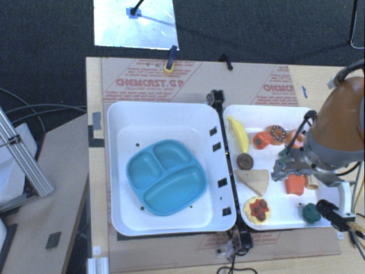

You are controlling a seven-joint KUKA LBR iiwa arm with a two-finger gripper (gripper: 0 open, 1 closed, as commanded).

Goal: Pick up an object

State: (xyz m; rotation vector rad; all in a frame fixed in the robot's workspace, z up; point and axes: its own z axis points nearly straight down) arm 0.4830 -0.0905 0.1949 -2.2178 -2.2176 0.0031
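The right bin [288, 224] serves as the landmark here. Inside it, a yellow banana [238, 134] lies near its upper left corner, with a brown round piece [245, 161] just below the banana's lower end. A pale wedge-shaped piece [255, 181] sits under that, and a small yellow plate with red bits [258, 209] rests near the bin's lower left corner. Toward the bin's upper middle lie an orange-red piece [262, 140] and a doughnut [278, 133] side by side. A dark green piece [310, 212] sits near the bin's lower right. The end effector [287, 168] hangs over the middle of the bin, just above and beside an orange block [295, 185]; I cannot tell how far open it is or whether it grips anything. Left of the right bin, the other bin [122, 130] holds a blue divided plate [166, 176]. Both bins rest on the worktop [148, 79]
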